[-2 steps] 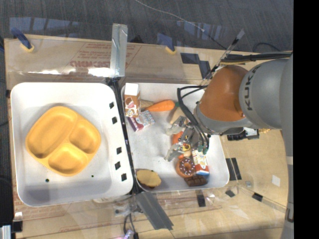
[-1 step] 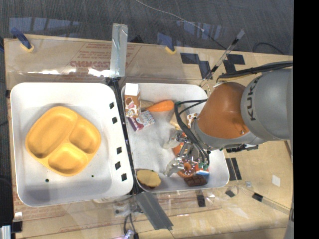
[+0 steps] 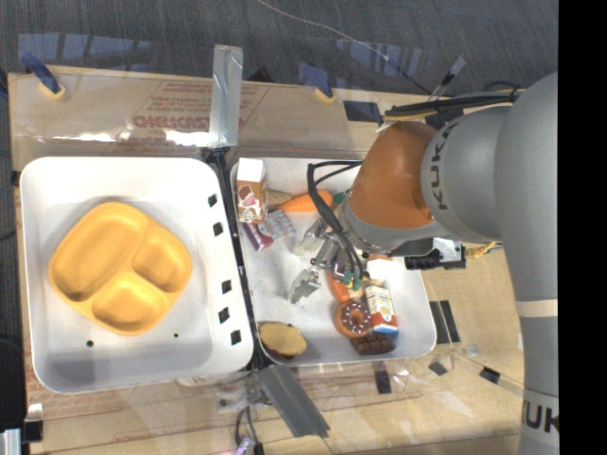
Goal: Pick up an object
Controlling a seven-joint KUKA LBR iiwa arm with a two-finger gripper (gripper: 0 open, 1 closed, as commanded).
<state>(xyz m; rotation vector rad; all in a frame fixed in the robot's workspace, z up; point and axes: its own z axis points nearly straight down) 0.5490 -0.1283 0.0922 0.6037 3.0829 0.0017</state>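
- Over the right bin (image 3: 285,282), the hand (image 3: 308,282) hangs low, fingers apart, nothing between them.
- Just right of the hand lie a donut (image 3: 356,318) and a small carton (image 3: 380,309), close but not touching it.
- Near the hand's lower left, a brown cookie (image 3: 281,339) sits at that bin's near edge.
- Left of that bin, a yellow divided tray (image 3: 120,266) rests in the left bin (image 3: 57,358).

The right bin (image 3: 285,301) holds a small clutter. A white and brown carton (image 3: 250,190) lies at its far left corner, with a crinkled packet (image 3: 275,226) just beside it and an orange carrot (image 3: 305,202) along the far wall. A round cookie (image 3: 282,339) lies at the near left corner. A chocolate doughnut (image 3: 356,318) touches a small bottle (image 3: 380,311).
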